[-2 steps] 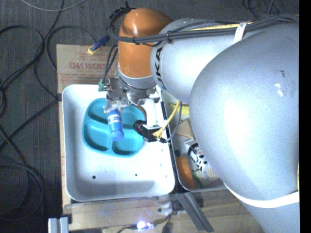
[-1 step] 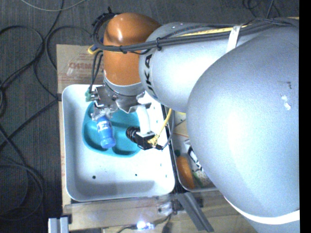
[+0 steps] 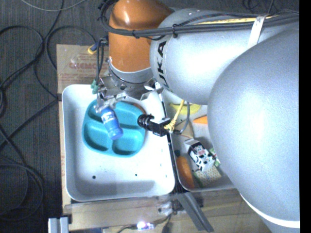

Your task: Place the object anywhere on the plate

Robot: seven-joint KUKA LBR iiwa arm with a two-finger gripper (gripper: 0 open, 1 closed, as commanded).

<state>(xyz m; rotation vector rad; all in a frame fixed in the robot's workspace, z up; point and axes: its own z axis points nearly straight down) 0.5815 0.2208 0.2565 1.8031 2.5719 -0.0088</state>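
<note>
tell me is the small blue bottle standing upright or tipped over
Tipped. The small blue bottle leans at a slant over the blue divided plastic plate, white-capped end up toward the gripper. Whether it rests on the plate: cannot tell.

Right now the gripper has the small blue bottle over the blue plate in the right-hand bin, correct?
Not quite. The camera view shows the blue plate in the left bin, not the right one. The rest stands: the small blue bottle sits at the gripper, over the plate.
</note>
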